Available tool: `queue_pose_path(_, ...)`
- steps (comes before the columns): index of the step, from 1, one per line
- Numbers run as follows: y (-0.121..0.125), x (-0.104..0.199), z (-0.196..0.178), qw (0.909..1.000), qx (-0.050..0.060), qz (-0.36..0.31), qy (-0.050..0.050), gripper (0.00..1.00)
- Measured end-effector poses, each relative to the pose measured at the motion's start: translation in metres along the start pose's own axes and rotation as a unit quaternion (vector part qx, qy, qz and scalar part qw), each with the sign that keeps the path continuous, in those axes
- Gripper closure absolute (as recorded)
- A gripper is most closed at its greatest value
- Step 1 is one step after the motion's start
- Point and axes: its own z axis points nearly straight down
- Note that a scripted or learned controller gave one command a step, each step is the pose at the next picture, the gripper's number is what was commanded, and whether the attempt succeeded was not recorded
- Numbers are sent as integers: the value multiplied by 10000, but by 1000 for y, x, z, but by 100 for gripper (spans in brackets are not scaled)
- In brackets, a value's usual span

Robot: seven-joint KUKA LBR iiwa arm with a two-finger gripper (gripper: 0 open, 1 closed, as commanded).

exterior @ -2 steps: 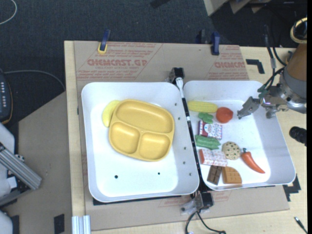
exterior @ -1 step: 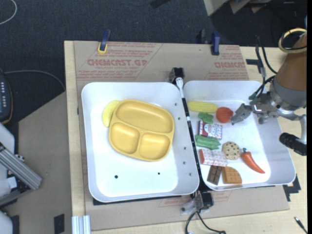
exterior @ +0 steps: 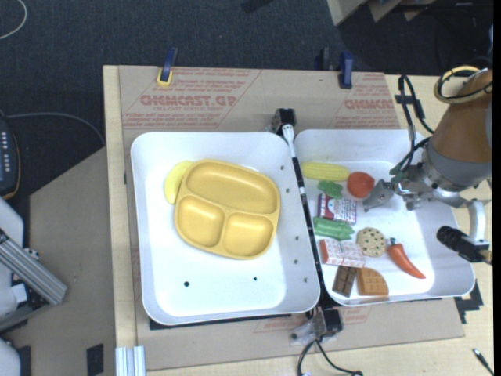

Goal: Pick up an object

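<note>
Camera view: the gripper [exterior: 381, 194] is seen low over the right bin [exterior: 438, 284], just beside the red tomato [exterior: 360, 184]. Whether anything is touched or held cannot be told. Toy food is spread beneath: a corn cob [exterior: 325, 171], a cookie [exterior: 371, 241], an orange pepper [exterior: 405, 259], a waffle [exterior: 373, 282]. In the left bin [exterior: 156, 233], a yellow divided plate [exterior: 227, 208] is seen.

A yellow divided tray [exterior: 225, 208] sits in a white bin [exterior: 156, 233]; nearby lie a red tomato [exterior: 360, 183], orange-red pepper [exterior: 405, 260], speckled cookie [exterior: 371, 241] and yellow corn [exterior: 324, 171].
</note>
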Motion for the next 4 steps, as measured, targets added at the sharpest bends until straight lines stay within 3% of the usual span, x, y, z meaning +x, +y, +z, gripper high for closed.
queue_pose_path(1, -1, 1, 38, 10000, -1, -3, 0, 0)
queue_pose_path(2, 1, 0, 24, 10000, -32, 1, -13, 100)
queue_pose_path(4, 12, -12, -88, 10000, -67, -6, -27, 100)
